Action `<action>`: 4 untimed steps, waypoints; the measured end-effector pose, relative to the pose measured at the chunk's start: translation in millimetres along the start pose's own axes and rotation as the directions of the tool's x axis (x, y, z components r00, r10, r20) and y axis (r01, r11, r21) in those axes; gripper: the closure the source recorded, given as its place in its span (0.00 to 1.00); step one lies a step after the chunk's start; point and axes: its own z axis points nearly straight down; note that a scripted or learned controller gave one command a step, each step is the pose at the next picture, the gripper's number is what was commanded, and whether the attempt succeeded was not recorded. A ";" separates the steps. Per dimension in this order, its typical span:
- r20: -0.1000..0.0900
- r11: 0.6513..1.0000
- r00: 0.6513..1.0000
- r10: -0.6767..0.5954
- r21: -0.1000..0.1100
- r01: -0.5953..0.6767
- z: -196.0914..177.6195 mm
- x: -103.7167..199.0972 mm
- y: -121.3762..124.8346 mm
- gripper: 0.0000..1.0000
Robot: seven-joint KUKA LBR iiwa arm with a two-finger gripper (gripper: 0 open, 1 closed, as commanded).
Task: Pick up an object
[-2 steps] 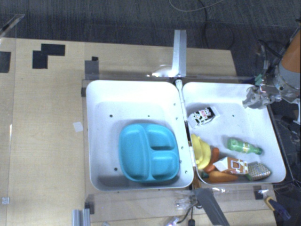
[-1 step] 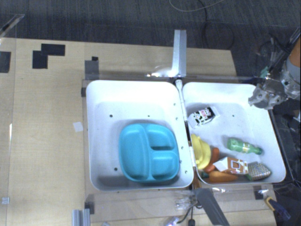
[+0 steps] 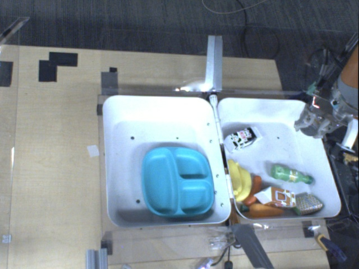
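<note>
The right bin [image 3: 269, 114] holds several objects. A small black-and-white carton [image 3: 242, 138] lies near its left wall. A green bottle [image 3: 290, 175] lies on its side toward the right. A yellow banana [image 3: 240, 181], an orange carrot-shaped piece [image 3: 263, 209], an orange-and-white box [image 3: 282, 196] and a grey mesh-patterned item [image 3: 307, 204] crowd the front. My gripper [image 3: 313, 122] hangs over the bin's back right corner, apart from all of them, with nothing seen in it.
The left bin [image 3: 120, 150] holds a blue divided plate [image 3: 178, 181]. A metal post [image 3: 214, 63] rises behind the wall between the two bins. Cables and dark gear [image 3: 342, 150] sit along the right bin's outer edge.
</note>
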 end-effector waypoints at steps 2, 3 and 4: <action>0.001 0.924 0.924 0.382 0.001 -0.382 -14.8 -28.3 -28.4 1.00; 0.001 0.960 0.960 0.280 0.002 -0.280 10.0 -40.6 -83.9 1.00; 0.001 0.856 0.856 0.517 0.001 -0.517 6.2 -50.4 -76.4 1.00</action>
